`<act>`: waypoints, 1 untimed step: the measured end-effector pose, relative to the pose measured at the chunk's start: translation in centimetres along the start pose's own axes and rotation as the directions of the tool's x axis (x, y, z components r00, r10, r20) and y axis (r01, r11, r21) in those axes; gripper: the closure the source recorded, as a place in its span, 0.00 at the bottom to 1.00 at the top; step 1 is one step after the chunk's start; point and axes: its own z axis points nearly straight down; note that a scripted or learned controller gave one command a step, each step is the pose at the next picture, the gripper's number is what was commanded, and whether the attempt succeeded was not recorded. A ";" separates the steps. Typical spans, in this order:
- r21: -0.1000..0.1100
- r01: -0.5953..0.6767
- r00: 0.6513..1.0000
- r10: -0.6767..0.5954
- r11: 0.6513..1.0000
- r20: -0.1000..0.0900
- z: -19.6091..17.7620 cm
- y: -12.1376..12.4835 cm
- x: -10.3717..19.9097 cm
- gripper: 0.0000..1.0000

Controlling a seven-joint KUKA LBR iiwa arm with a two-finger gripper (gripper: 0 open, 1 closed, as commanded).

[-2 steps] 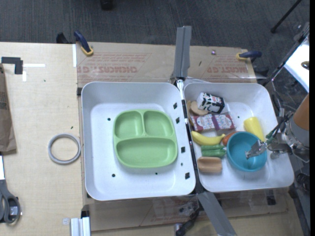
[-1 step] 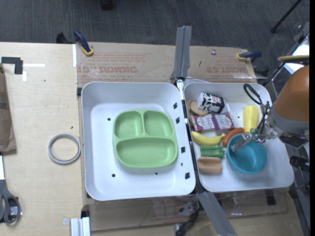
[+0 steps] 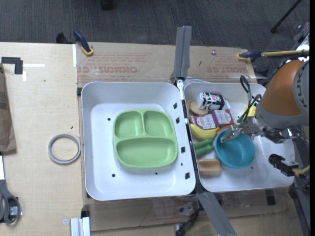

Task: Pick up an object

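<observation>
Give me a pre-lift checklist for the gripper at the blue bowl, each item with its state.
1. Gripper is at the blue bowl's rim: ok.
2. Bowl rim between the fingers: cannot tell.
3. Bowl clear of neighbours: not ok, the green vegetable and banana touch its left side.
4. Bowl sits inside the right bin: ok.
5. Left bin holds the green divided plate, away from the lift: ok.

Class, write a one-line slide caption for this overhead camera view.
Arm's tool at the blue bowl in the right bin; green plate in the left bin.
</observation>
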 end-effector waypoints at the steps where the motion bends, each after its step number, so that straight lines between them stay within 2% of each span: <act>1: 0.001 0.170 0.985 -0.170 0.985 -0.001 -2.9 -6.9 -3.3 0.00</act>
